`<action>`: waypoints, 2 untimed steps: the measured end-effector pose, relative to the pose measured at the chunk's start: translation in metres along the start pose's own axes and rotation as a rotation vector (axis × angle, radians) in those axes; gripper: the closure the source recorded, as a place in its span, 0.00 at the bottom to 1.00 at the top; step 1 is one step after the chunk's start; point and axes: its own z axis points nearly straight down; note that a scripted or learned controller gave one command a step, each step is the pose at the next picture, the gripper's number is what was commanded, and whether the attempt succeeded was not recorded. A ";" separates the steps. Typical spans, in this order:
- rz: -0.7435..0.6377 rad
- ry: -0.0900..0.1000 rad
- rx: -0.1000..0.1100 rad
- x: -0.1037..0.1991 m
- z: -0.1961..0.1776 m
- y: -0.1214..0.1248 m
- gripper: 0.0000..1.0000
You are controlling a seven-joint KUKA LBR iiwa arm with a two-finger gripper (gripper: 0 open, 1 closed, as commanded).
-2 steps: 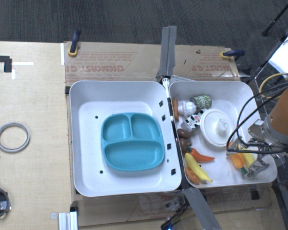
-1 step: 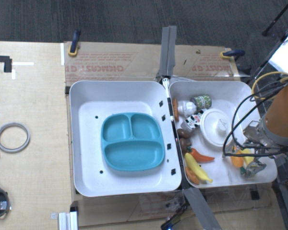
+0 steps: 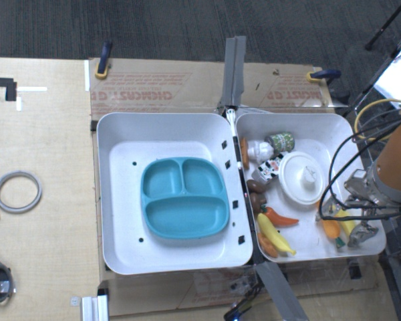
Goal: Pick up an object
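White plastic, two shallow bins side by side on the bench (image 3: pixel 40 139).

Left bin (image 3: pixel 113 199): one teal divided plate (image 3: pixel 185 197), lying flat near the middle.

Right bin (image 3: pixel 321 129): a cluster of small items. White lidded bowl (image 3: pixel 302 177) near the centre; a green-patterned cup (image 3: pixel 281 141) and a white bottle (image 3: pixel 259 151) above and to its left; a yellow banana (image 3: pixel 274 233) and an orange pepper (image 3: pixel 279 218) along the lower left wall; an orange piece (image 3: pixel 331 228) and a yellow piece (image 3: pixel 348 227) at the lower right.

Claw (image 3: pixel 358 231): low over the right bin's lower right corner, beside the orange and yellow pieces. Cables and the wrist crowd this spot, so whether it is released or clenched cannot be told, and nothing is seen held.

Likely target: probably the orange or yellow piece, both just beside the claw.

Risks:
- The two pieces lie touching; a closing grip may catch both or push one aside.
- The bin wall is close; a finger may strike the rim or floor.
- Small rounded items may squirt out of a shallow grip.
- Loose cables hang near the wall and could snag.
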 end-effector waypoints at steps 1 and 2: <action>-0.073 0.000 0.000 -0.004 0.000 -0.003 0.00; -0.112 0.000 -0.002 -0.025 0.001 0.026 0.00</action>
